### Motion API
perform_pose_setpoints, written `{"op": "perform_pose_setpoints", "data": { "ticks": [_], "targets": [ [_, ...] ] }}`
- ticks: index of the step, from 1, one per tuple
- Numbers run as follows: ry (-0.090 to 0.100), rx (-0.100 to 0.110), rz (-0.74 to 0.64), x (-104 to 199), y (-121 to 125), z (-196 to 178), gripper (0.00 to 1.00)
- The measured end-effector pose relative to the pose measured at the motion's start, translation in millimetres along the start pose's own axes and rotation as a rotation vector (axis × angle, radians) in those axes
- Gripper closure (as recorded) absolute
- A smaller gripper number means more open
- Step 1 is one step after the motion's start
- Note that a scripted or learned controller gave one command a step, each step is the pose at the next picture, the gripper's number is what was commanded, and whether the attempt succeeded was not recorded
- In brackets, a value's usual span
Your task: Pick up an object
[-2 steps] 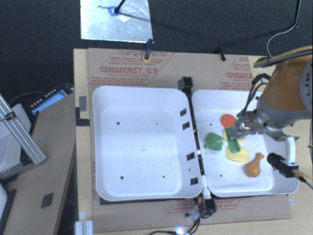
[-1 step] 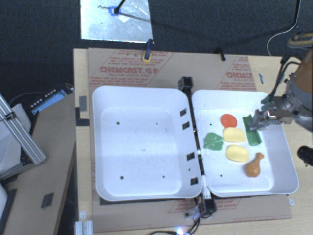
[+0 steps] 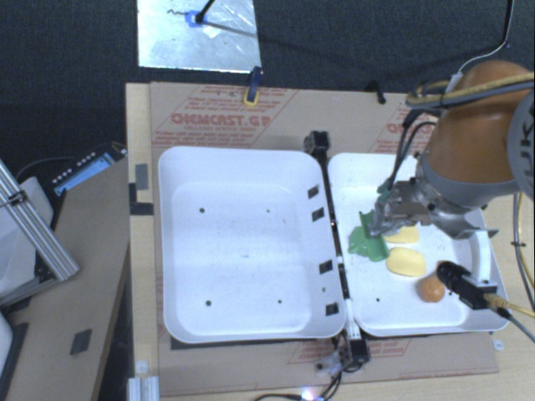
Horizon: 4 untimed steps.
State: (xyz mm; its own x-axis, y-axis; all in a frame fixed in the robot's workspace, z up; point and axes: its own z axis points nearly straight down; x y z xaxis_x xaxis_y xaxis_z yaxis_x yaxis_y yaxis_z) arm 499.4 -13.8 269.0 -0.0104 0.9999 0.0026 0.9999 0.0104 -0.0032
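Camera view: two shallow white bins sit side by side on the counter [image 3: 142, 249]. The left bin [image 3: 180, 174] holds nothing I can make out. The right bin [image 3: 368, 320] carries all the objects, grouped toward its centre and 4 o'clock region.

Contents of right bin:
- green flat item [image 3: 363, 239], near bin centre, at roughly 9 o'clock of the group; thin, leaf-like outline, lies flat on the floor.
- pale yellow piece [image 3: 405, 236], just beside the green item at its 3 o'clock, partly covered by the wrist.
- yellow rounded piece [image 3: 405, 262], at about 5 o'clock from the green item, clear of the others.
- small orange ball-like piece [image 3: 431, 289], at 4 o'clock from the yellow one, close to a black fitting with an orange cable.

End effector [image 3: 383, 224]: sits low over the green item's upper edge, apparently touching or just above it. Cannot tell whether it is open or closed; the wrist body hides the tips. No object is seen gripped.

Handling judgement: the green item looks thin, light and probably floppy, so it is a poor target from above; a pinch at its raised edge would be needed and could slip. The yellow rounded piece looks light, smooth and firmer; take it across its short width. The orange piece is small and likely to roll.
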Motion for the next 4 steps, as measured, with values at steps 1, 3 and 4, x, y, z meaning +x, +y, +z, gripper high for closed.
{"op": "perform_pose_setpoints", "data": {
  "ticks": [1,3,4],
  "targets": [
    [0.0,-0.025,0.003,20.2,-11.9,-166.2,1.0],
    [-0.005,0.004,0.015,-12.1,9.0,-28.0,1.0],
    [-0.003,-0.02,0.003,18.8,108.9,-111.6,1.0]
  ]
}}
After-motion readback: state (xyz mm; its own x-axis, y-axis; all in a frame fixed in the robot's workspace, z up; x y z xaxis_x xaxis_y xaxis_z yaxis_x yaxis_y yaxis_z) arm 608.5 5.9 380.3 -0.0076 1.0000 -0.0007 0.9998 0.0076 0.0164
